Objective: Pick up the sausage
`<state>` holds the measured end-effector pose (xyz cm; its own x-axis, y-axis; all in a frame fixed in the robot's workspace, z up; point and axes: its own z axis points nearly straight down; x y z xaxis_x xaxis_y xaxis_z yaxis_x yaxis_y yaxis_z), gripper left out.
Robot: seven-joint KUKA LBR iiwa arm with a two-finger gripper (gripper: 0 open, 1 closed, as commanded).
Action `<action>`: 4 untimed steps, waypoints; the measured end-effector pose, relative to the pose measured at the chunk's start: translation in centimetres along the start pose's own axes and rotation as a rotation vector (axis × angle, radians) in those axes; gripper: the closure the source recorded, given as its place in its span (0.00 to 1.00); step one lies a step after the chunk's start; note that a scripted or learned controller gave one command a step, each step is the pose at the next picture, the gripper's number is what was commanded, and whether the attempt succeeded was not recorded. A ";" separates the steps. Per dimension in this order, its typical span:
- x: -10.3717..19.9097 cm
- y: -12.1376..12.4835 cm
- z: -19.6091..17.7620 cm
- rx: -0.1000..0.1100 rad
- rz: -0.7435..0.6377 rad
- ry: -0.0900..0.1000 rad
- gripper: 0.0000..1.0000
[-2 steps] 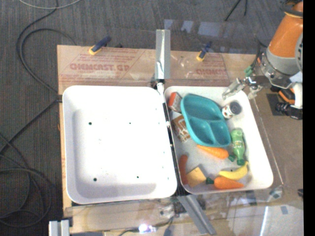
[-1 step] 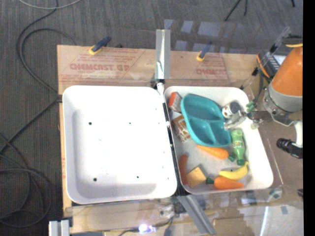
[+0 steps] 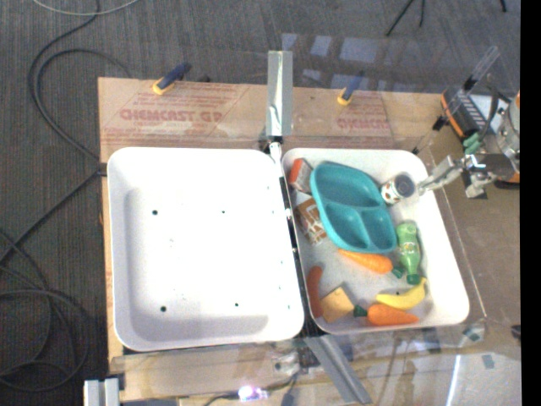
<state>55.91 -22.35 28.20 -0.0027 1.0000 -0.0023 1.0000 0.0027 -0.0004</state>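
Camera view: we are observing the gripper [image 3: 470,169] hanging over the right bin's [image 3: 452,260] far-right rim; its finger state we cannot tell. The sausage [image 3: 314,285] is lying near the bin's front-left corner. Dark carpet with cables is surrounding the bench [image 3: 203,112].

You are looking down on dark grey carpet [image 3: 194,24] crossed by black cables [image 3: 51,100] at the left. On it sits a brown cardboard-covered bench [image 3: 203,112] with printed red lettering, two clamps [image 3: 169,78] gripping its far edge. Daylight falls evenly across everything.
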 end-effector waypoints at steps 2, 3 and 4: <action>1.2 -7.6 13.7 0.004 0.212 0.004 0.00; 0.7 -4.9 5.5 0.002 0.228 0.000 0.00; 1.3 -7.6 15.4 0.006 0.268 0.006 0.00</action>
<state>48.33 -21.11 12.79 0.2621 0.9650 0.0025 0.9650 -0.2621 -0.0060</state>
